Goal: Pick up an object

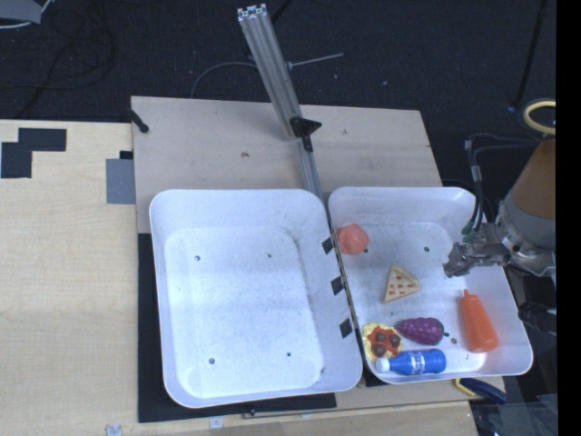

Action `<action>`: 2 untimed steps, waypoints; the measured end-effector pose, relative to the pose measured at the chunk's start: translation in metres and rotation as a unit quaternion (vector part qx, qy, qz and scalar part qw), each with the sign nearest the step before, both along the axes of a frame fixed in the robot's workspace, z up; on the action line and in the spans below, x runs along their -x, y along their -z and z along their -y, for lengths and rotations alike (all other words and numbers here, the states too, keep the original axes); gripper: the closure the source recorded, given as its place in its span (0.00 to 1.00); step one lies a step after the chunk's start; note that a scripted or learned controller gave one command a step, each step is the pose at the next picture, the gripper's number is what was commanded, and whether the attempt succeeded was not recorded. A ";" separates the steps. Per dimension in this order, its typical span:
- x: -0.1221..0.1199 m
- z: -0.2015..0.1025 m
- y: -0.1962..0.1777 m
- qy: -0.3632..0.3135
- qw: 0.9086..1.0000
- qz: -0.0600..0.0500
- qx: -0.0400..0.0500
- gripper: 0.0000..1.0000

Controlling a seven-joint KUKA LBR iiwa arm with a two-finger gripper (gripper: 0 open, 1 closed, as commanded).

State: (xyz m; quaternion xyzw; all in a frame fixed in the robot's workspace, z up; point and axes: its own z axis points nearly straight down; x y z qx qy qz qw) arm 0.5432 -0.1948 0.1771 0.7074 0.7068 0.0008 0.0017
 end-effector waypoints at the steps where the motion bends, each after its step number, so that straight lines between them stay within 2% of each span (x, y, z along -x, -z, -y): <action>1: 0.000 0.000 -0.029 0.000 1.000 -0.001 0.000 1.00; 2: 0.005 -0.048 -0.042 -0.002 1.000 -0.001 -0.001 1.00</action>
